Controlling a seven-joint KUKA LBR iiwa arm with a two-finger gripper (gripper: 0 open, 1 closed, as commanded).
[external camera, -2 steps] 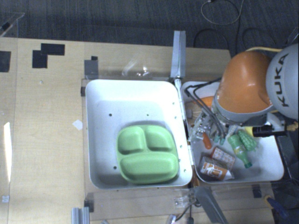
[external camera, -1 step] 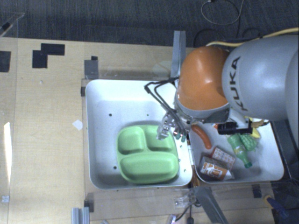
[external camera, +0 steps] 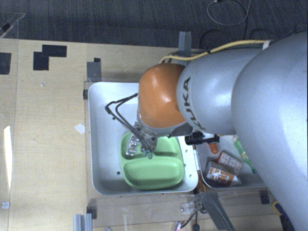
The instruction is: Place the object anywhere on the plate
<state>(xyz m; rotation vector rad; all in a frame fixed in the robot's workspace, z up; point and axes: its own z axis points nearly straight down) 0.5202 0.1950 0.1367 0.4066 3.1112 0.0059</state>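
Claw (external camera: 139,147) hangs low in the left bin (external camera: 98,129), over the near-left rim of the green plate (external camera: 156,170). Cannot tell its state, nor whether it carries the object; the object itself isn't made out here. Placement looks unconfirmed, probably not finished. Right of the claw: "KUKA" on the grey arm (external camera: 226,100); further right, packaged items (external camera: 222,170) in the right bin, labels unreadable.

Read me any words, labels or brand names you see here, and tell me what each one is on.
"KUKA": grey letters on the arm's grey casing, beside the orange band, running vertically.
Orange packet in the right bin: printed label, too blurred to read.
Nothing else legible.
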